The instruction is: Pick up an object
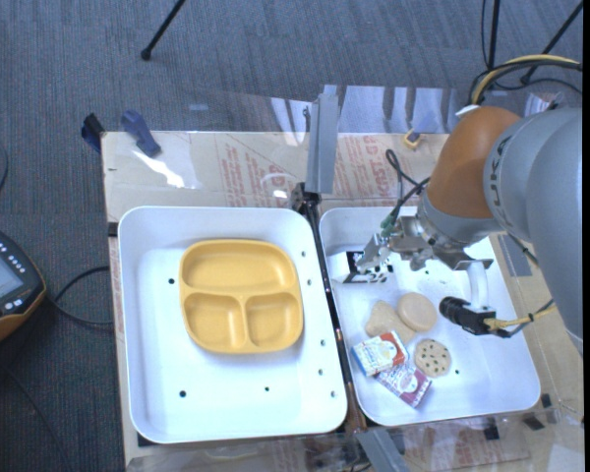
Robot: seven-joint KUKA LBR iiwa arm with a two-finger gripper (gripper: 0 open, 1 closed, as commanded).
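My gripper [368, 266] hangs over the upper left corner of the right bin [511, 382], open, with nothing between its fingers. Below and to its right lie the food items: a pale round biscuit [417, 312], a tan irregular biscuit [382, 319], and a chocolate-chip cookie [433, 358]. Two red-and-white snack packets [382, 352] [405, 383] lie at the front of that group. The gripper is apart from all of them, roughly a hand's width above the tan biscuit in the image.
The left bin [147, 382] holds a yellow divided plate [242, 294]. A metal divider [324, 264] runs between the bins. The arm's orange band [472, 165] and a black cable fitting [467, 313] hang over the right bin's right half.
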